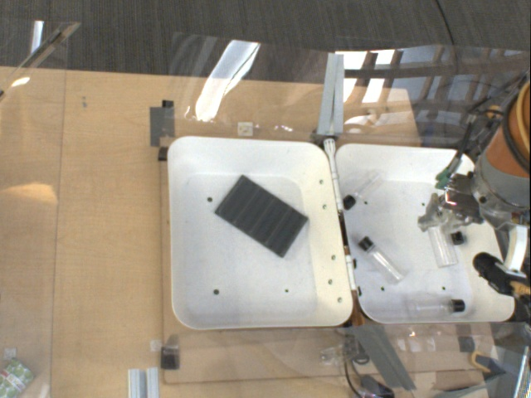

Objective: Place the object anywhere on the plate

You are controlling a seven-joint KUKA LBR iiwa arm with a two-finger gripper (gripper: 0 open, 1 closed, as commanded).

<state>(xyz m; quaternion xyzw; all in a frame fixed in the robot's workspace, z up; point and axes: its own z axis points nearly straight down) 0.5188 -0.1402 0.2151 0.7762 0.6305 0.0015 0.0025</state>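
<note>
The pickup step is judged to be in hand: the gripper [440,214] is poised over the right bin [398,164], by a clear vial [443,247]. Its grasp cannot be told. Next, carriage to the dark ridged plate [261,215] is required.

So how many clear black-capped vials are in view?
4 vials, all in one bin: one by the divider, one below it, one along the near wall, one under the gripper. The arm may hide others.

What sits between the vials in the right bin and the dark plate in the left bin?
Only the two bins' adjoining rims. The clear vials lie in the right bin under the gripper; the dark ribbed plate lies alone in the left bin.
</note>
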